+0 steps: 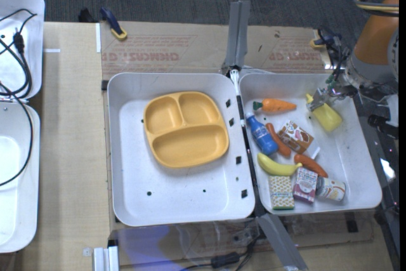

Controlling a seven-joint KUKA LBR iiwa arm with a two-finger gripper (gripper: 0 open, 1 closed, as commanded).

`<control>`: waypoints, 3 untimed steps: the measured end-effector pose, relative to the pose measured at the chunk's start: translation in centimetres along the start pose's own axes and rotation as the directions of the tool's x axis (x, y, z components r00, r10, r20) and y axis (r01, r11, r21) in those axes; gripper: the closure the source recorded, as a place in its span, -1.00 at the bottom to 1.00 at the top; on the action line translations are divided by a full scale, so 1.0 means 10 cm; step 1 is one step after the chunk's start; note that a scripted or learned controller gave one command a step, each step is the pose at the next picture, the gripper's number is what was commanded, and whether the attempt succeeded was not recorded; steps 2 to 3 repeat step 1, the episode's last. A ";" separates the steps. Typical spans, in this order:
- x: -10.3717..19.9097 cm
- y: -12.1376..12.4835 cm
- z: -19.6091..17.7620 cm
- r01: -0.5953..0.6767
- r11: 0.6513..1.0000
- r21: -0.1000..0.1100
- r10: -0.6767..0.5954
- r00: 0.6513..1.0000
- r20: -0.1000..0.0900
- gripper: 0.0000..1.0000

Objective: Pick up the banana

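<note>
Gripper point(322, 98) hovering by the yellow block point(328, 117), jaw state impossible to tell; banana point(278, 165) lying ungrasped well apart, pickup not yet begun.

Glossy plastic banana point(278, 165); matt yellow plastic tray point(186, 129); smooth white bins point(127, 200).

The banana point(278, 165) lies in the right bin point(361, 155), seemingly touching the bottle point(261, 134).

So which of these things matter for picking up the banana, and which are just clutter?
For the job:
banana, in the right bin
gripper, over that bin's far right part

Just lying about:
yellow divided plate in the left bin
carrot
blue bottle
yellow block
small food boxes
</note>
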State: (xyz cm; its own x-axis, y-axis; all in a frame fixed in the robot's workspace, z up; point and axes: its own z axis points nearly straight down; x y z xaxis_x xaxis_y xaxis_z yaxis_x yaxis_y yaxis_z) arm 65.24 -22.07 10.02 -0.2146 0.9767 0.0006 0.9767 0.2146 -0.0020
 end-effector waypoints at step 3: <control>0.73 0.23 -1.19 -0.029 1.000 -0.002 0.029 1.000 0.002 1.00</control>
